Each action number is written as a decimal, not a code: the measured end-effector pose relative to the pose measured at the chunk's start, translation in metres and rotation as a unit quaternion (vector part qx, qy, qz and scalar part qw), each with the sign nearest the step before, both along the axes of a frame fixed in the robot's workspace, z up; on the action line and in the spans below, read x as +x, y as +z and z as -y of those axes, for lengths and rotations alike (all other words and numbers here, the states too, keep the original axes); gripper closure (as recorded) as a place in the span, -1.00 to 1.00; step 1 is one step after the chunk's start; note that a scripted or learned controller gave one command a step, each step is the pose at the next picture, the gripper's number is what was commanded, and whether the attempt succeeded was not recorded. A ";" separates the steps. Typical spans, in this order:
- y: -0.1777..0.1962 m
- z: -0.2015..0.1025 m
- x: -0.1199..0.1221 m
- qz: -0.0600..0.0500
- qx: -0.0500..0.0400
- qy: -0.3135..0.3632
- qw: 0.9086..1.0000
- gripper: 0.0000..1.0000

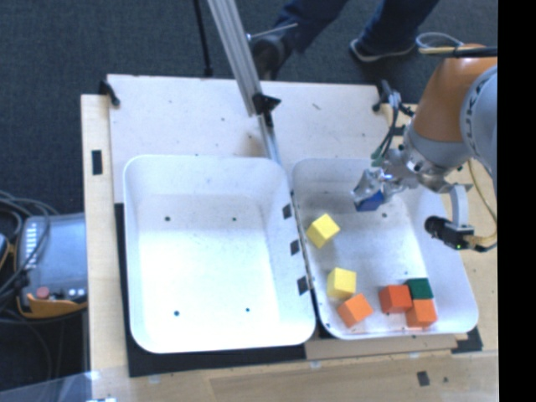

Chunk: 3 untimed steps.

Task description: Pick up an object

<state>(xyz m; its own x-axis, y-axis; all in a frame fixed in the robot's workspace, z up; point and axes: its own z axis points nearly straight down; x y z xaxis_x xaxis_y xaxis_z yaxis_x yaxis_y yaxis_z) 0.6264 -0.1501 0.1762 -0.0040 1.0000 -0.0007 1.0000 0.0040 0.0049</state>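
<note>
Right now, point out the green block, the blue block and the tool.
green block (420,289), camera view, its top face.
blue block (368,199), camera view, its visible side.
tool (374,184), camera view, between its fingertips.

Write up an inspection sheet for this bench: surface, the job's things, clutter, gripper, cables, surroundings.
Surface: pale bench top bearing the left bin and the right bin, side by side.
Job's things: in the right bin, two yellow blocks, three orange blocks, one green block; a blue object sits at the gripper's tip.
Clutter: nothing seen.
Gripper: gripper low over the right bin's far end; whether it holds the blue object cannot be told.
Cables: black cables on the floor at left; thin wires along the wrist.
Surroundings: dark carpet, slanting metal pole, a person's shoes, a grey device.
</note>
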 end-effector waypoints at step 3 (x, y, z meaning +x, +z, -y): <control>0.037 -0.092 -0.038 -0.004 0.001 0.001 1.000 1.00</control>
